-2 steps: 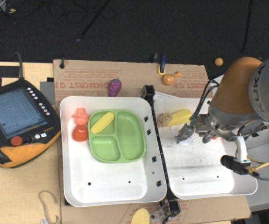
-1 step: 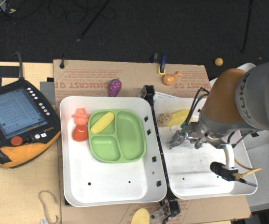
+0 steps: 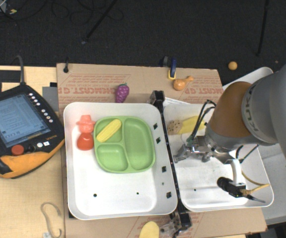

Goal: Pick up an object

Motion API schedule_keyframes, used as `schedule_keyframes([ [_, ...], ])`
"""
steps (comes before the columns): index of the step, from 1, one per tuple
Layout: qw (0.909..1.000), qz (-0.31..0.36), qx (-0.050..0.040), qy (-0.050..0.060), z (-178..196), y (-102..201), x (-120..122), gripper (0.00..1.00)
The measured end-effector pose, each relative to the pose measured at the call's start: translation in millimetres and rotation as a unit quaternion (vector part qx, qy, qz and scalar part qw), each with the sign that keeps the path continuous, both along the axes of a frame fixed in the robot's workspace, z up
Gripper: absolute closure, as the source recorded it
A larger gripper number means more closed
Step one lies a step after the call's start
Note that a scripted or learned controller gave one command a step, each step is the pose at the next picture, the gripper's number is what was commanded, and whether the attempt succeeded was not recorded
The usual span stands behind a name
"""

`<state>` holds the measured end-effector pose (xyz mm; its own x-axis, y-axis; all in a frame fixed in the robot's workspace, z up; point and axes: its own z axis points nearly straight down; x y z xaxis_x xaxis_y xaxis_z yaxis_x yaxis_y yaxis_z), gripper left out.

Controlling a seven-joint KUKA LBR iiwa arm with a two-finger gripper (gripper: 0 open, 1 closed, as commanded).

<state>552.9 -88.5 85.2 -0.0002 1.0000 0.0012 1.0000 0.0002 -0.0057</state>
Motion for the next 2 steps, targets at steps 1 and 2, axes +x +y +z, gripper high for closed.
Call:
schedule_keyframes([
  [1,1.0000,-0.004,0.0003,-0.001,12.5,-2.4,0.3,1.00],
  [2,1.0000,-0.001,-0.0004,-0.003,71.1,4.6,-2.0,1.00],
])
